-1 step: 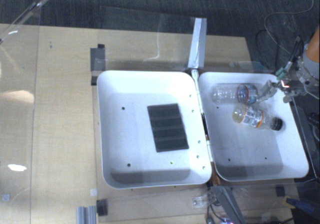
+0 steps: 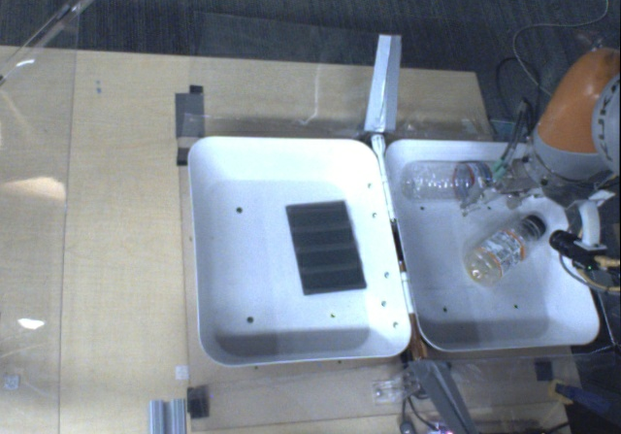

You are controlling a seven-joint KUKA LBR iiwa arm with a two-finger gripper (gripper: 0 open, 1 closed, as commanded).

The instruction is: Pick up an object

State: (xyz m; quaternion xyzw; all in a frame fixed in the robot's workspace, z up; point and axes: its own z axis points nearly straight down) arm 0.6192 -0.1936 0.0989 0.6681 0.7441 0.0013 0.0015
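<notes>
End effector [image 2: 488, 187] low at upper right of frame, over the right bin [image 2: 543, 330], beside a clear bottle [image 2: 444, 179]; grip state not discernible. Second clear bottle [image 2: 497, 251] lies just below. Black ribbed block [image 2: 325, 247] mid left bin [image 2: 223, 228].

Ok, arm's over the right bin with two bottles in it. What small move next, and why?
Probably ease the gripper down onto the capped end of the upper clear bottle. It sits right beside that end, near the far wall of the right bin, while the second bottle lies lower and apart. Nothing is seen between its fingers yet.
</notes>
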